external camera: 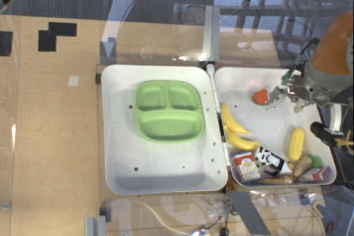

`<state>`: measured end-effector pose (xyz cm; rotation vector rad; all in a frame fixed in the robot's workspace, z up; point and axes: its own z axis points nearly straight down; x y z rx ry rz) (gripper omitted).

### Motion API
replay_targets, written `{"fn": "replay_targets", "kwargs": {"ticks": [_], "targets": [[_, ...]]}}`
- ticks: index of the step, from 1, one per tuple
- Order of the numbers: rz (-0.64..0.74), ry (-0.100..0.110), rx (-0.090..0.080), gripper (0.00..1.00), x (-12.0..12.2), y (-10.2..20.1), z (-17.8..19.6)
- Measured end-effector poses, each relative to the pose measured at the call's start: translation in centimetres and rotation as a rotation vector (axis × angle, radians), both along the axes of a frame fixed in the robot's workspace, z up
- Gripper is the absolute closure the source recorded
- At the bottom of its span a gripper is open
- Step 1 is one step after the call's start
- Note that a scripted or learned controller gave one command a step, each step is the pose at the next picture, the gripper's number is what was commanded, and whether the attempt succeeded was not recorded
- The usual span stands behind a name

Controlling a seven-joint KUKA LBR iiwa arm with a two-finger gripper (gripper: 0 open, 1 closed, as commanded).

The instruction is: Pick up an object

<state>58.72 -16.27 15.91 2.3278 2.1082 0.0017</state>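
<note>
From where I stand, the tabletop (50, 135) carries two white bins side by side, and the split between them looks deliberate: the left bin (119, 168) holds just a green divided plate (168, 110) lying flat in its middle, while the right bin (251, 77) is the stock pile, with nearly everything crowded toward its near edge. There a banana (235, 131) lies along the left wall, a corn cob (297, 143) sits toward the right, and small cartons and an ice-cream cone (302, 165) (all jumbled together) fill the near corner. That leaves a small orange-red object (260, 97) alone on open floor in the far half, which I judge the easiest pick, since nothing touches it. The tool (285, 95) hangs from the grey arm with its orange band (334, 55), reaching in from the right. Its fingers stand spread with nothing between them, and the orange-red object lies just beside the left fingertip, slightly to the tool's left.
</note>
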Motion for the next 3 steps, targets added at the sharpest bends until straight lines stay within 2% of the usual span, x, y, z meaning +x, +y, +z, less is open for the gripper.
{"fn": "replay_targets", "kwargs": {"ticks": [1,2,3], "targets": [[0.094,-0.01,-0.003,0.0,6.0,3.0,-7.1],[0.098,-0.013,0.0,1.0,6.2,3.2,-6.2],[0.19,-0.003,0.0,1.0,8.4,9.8,2.5]]}}
